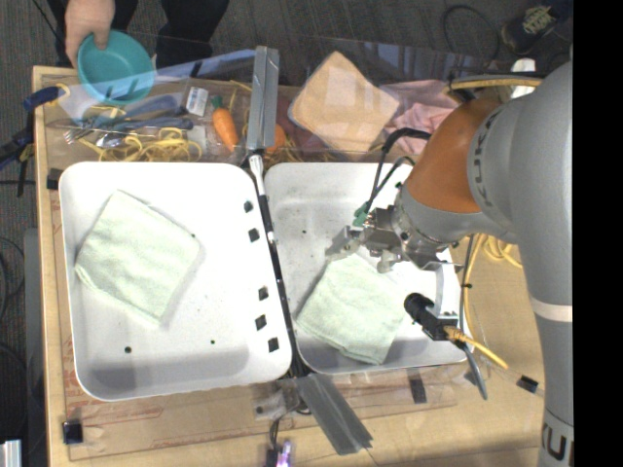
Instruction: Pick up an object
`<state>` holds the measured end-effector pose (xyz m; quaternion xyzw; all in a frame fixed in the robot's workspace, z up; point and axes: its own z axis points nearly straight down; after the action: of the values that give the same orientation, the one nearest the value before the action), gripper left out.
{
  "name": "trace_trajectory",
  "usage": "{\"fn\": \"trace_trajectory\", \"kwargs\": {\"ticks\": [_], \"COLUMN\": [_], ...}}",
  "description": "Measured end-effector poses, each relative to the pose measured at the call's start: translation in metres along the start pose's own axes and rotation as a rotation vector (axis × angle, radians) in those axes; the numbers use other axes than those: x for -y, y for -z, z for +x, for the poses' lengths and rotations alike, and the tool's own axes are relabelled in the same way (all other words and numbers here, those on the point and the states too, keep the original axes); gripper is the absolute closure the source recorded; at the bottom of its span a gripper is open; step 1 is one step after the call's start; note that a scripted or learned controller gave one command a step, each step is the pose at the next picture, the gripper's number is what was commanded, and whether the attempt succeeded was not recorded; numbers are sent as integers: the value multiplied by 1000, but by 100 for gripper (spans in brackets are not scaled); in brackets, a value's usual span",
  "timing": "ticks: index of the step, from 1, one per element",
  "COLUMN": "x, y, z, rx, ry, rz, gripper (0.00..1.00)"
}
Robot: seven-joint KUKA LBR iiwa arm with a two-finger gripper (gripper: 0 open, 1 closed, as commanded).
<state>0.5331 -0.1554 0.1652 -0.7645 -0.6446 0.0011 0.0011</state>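
Observation:
A pale green folded cloth (352, 309) lies in the right bin (311, 193), toward its front. A second pale green cloth (136, 253) lies tilted in the left bin (88, 358). My gripper (368, 246) hangs low over the right bin, right at the far edge of the cloth there. The grey arm with its orange band (458, 168) comes in from the right and covers the bin's right side. The wrist hides how the fingers stand.
Behind the bins lie a carrot (225, 126), yellow bands (146, 146), cutlery, a tan pad (336, 100) and pink cloth. A person's hand holds a teal bowl (115, 66) at the back left. A metal divider (261, 95) runs between the bins.

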Motion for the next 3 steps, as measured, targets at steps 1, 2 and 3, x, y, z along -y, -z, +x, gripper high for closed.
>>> {"fn": "trace_trajectory", "kwargs": {"ticks": [1, 2, 3], "x": [7, -13, 11], "y": [-74, -21, -74], "z": [16, -13, 8], "rx": [-1, -1, -1], "ry": [47, -66, 21], "rz": [1, 1, 0], "gripper": [0, 0, 0]}}
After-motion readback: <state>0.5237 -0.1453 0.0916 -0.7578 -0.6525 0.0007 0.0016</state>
